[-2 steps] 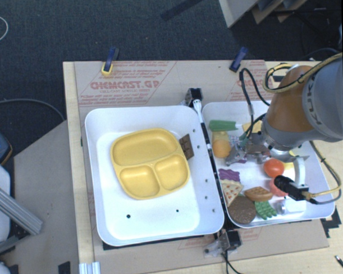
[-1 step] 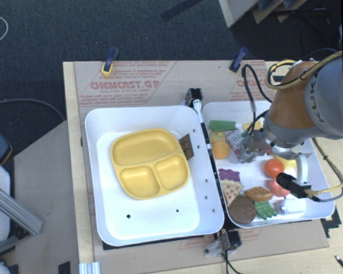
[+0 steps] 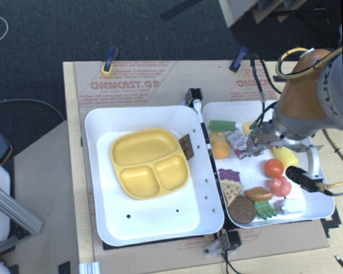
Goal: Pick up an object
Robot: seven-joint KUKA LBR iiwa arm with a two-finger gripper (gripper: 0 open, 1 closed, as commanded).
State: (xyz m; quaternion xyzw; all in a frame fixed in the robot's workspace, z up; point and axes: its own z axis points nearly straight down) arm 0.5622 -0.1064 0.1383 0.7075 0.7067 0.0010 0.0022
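the gripper (image 3: 251,146) is hanging low over the right bin (image 3: 311,208), its metal tip sitting at the right edge of a crumpled silver and red packet (image 3: 235,141), and that packet is looking like the thing being gone for; whether the tip is touching it i cannot tell. taking the packet as the landmark, the tip is lying just to its right and slightly toward the bench's near edge, so the coming move is turning on a small shift leftward or a straight drop. the packet is lying flat with its long axis running roughly from the far side of the bin to the near side, tilted a little, so a grip across its short width is seeming the better bet. how far the gripper is spread i cannot tell, since the wrist is covering it from above, and nothing is showing as held. just beyond the packet a green piece (image 3: 222,125) is lying crosswise; just left of the packet an orange piece (image 3: 220,147) is sitting against the bin wall. right of the packet and past the gripper a yellow piece (image 3: 285,156) is resting, with a red tomato-like ball (image 3: 273,167) nearer the bench's front. well left of the packet, in the left bin (image 3: 107,217), a yellow divided tray (image 3: 149,163) is lying with a small brown block (image 3: 186,146) at its right edge.
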